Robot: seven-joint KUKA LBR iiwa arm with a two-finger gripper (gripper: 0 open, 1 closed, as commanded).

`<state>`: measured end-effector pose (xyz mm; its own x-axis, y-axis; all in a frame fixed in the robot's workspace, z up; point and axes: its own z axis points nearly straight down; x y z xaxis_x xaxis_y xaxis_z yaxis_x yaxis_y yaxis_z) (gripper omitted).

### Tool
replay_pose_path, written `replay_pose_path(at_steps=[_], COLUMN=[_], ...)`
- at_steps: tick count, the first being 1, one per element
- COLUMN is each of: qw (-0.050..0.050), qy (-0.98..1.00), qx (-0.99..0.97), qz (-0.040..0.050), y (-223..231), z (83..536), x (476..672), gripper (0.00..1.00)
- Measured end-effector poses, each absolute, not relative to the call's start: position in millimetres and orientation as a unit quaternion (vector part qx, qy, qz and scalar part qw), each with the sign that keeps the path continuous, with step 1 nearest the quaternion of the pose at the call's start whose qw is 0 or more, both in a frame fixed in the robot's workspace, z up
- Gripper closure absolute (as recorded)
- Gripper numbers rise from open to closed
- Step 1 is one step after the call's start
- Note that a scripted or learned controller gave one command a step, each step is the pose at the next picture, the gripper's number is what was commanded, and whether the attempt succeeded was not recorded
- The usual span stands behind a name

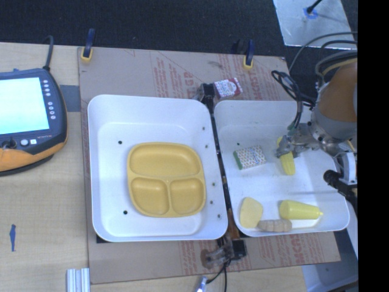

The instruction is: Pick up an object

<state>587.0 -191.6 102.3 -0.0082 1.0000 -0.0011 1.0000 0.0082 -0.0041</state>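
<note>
While the arm leans in over the right bin (243,117), its gripper (287,152) sits low on a small yellow piece (288,165); whether the piece is gripped, I cannot tell. The left bin (103,163) holds a yellow divided plate (166,179).

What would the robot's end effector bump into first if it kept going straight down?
Most likely the small yellow piece lying right under the end effector in the right bin. Depth is hard to judge from above, so it may already be touching it.
</note>
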Motion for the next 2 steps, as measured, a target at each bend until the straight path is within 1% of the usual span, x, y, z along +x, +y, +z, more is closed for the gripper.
replay_pose_path(at_steps=[1,2], qw=[0.000,0.002], qy=[-0.709,-0.709], qx=[-0.705,-0.705], qz=[0.0004,0.0017], y=[-118.9,-30.3], z=[299.8,243.3], x=[632.0,586.1], gripper=[1.00,1.00])
